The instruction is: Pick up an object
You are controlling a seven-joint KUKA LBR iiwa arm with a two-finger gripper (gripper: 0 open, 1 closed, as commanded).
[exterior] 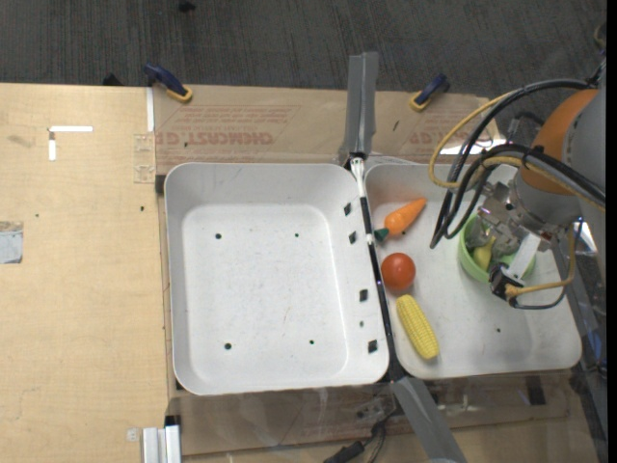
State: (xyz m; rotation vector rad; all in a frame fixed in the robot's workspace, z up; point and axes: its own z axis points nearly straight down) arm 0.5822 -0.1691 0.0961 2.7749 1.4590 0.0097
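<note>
In the right bin (540,350) lie an orange carrot (405,216), a red tomato-like ball (398,269) and a yellow corn cob (418,325). A light green object (473,255) sits further right, partly covered by the arm. My gripper (502,242) is low over that green object, its wrist wrapped in cables. I cannot make out whether anything is between its fingers.
The left bin (188,287) stands beside the right one, with a raised divider (369,249) between them. Black and yellow cables (463,177) loop off the arm over the right bin's back. Clamps (169,82) hold the cardboard at the rear.
</note>
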